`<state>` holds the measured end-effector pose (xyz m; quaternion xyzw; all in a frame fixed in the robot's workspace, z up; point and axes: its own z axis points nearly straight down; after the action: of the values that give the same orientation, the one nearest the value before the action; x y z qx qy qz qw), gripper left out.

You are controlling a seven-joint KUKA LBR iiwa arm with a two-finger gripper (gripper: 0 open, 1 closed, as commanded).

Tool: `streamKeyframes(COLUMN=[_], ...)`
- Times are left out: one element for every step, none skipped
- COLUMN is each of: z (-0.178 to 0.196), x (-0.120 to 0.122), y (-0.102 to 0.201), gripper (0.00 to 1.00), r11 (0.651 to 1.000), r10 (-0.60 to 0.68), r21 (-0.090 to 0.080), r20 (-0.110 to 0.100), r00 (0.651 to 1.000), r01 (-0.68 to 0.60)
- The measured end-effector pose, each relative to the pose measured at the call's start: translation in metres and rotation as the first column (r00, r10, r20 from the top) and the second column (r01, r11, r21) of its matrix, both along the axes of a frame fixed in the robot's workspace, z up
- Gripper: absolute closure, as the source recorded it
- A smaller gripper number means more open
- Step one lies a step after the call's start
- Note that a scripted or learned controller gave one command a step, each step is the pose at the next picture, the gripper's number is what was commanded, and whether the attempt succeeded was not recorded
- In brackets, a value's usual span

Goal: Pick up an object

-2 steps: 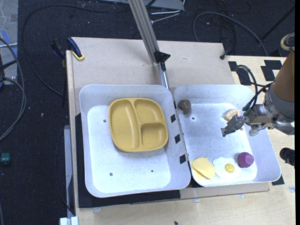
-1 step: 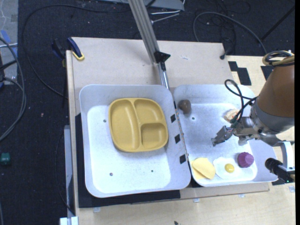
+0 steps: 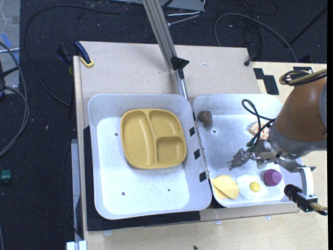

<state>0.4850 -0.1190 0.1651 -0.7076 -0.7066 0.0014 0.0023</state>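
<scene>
Gripper hangs low in the right bin, can't tell its state, just above the fried egg.

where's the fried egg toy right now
The fried egg lies in the right bin, near its front edge in the camera view, between the yellow wedge and the purple piece, below the gripper.
</scene>
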Motion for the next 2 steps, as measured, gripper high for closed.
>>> streamKeyframes(z=[-0.061, -0.047], x=[0.006, 0.007], y=[0.004, 0.003], gripper=[0.00, 1.00], r11=[1.000, 1.000], r10=[0.001, -0.001], r21=[0.000, -0.001], r20=[-0.001, 0.004], r00=[1.000, 1.000], r01=[-0.001, 0.001])
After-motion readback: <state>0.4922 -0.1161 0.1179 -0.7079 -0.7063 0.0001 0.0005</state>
